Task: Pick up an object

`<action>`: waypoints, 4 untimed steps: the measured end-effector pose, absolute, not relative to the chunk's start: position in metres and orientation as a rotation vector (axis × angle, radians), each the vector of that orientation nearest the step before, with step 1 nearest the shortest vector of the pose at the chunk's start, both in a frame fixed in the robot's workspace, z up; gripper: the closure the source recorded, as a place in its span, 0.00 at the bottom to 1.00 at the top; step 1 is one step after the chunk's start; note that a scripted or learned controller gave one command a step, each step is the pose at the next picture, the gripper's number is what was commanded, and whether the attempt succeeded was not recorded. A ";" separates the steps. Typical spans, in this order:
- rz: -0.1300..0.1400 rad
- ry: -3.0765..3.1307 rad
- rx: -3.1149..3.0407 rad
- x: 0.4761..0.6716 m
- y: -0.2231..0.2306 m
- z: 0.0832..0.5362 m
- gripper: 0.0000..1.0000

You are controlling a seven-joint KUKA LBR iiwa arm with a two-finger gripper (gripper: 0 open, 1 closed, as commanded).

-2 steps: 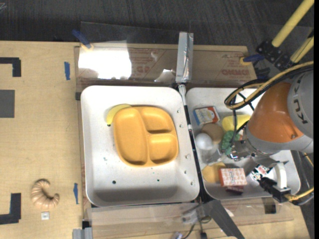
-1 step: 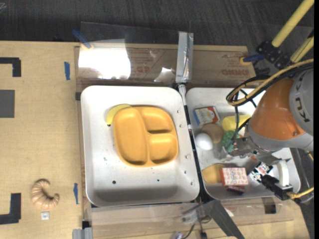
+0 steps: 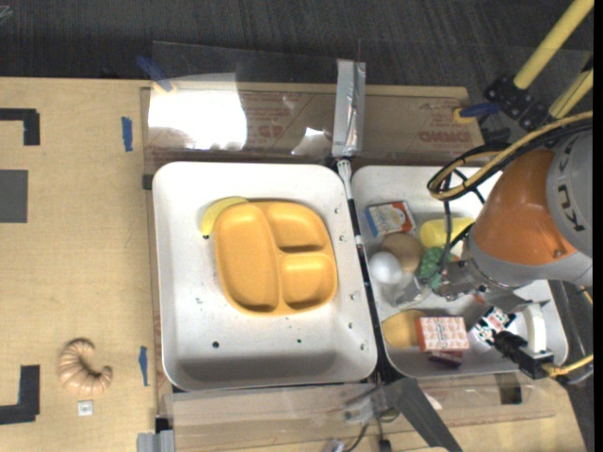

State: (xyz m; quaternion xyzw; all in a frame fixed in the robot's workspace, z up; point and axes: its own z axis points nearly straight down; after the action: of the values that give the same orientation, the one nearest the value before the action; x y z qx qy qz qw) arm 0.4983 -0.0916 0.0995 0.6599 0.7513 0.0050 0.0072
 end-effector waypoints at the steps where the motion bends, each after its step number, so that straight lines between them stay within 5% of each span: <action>1: 0.005 2.313 2.116 0.568 -0.098 0.088 0.00; 2: 0.010 2.309 2.113 0.569 -0.098 0.100 1.00; 3: 0.009 2.309 2.114 0.569 -0.098 0.099 0.00; 4: 0.002 2.413 2.004 0.592 -0.098 0.088 0.00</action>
State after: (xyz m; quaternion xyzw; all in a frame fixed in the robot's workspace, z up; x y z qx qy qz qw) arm 0.5916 -0.0978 0.0875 0.6389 0.7693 0.0007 0.0022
